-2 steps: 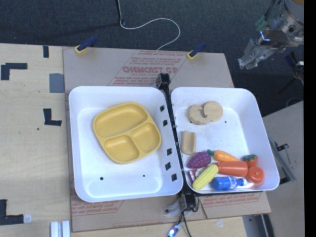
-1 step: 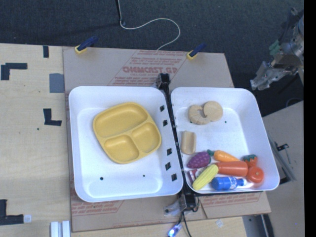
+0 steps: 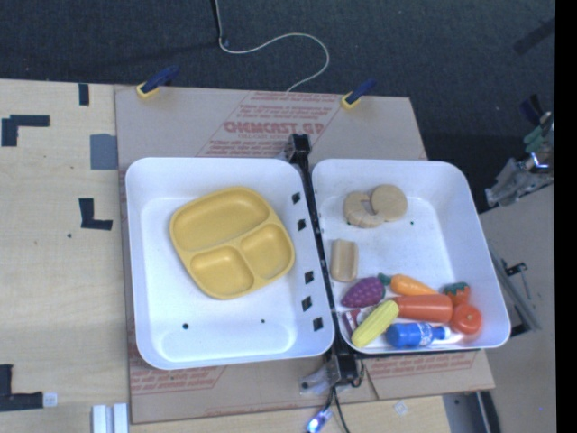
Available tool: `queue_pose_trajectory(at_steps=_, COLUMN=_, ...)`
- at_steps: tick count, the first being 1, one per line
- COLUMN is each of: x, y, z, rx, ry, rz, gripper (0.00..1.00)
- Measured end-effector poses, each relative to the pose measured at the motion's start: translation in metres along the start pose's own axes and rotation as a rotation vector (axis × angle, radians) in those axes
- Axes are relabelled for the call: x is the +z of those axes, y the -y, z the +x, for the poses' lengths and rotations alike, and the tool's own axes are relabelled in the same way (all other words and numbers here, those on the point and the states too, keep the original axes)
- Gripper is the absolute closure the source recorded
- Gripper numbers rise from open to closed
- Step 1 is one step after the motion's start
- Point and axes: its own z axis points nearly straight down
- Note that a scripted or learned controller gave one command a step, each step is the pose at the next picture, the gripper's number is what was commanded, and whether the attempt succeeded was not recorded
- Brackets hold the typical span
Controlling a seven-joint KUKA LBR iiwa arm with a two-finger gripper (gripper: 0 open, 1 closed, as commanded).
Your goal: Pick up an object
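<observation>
Camera view: two white bins side by side on a cardboard sheet (image 3: 261, 124); left bin (image 3: 144, 242) holds a yellow divided plate (image 3: 233, 242), three compartments, lying flat and turned a little, near the bin's centre; right bin (image 3: 451, 174) holds all the small pickable things. Toward 12 o'clock in the right bin, two round tan biscuits (image 3: 375, 206), overlapping; toward 9 o'clock, a tan bread block (image 3: 343, 261) just beside the divider wall, apart from the rest. The 5 to 6 o'clock corner is crowded: purple grapes (image 3: 364, 290) touching an orange carrot (image 3: 412, 286); yellow corn cob (image 3: 375, 322) lying slantwise below the grapes; orange-red sausage (image 3: 424, 308) between carrot and blue bottle (image 3: 413, 335); red tomato (image 3: 466, 318) at the sausage's 3 o'clock end, touching it. At 12 o'clock beyond the bins, a white cable (image 3: 270, 48) loops over dark floor; two yellow-and-blue clamps (image 3: 156, 81) at the cardboard's far corners.
</observation>
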Motion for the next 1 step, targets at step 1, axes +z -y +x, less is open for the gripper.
queue_pose_trajectory(at_steps=1, x=0.0191, y=0.0572, z=0.0286, rx=-0.005, ry=-0.003, rz=0.000, gripper=1.00)
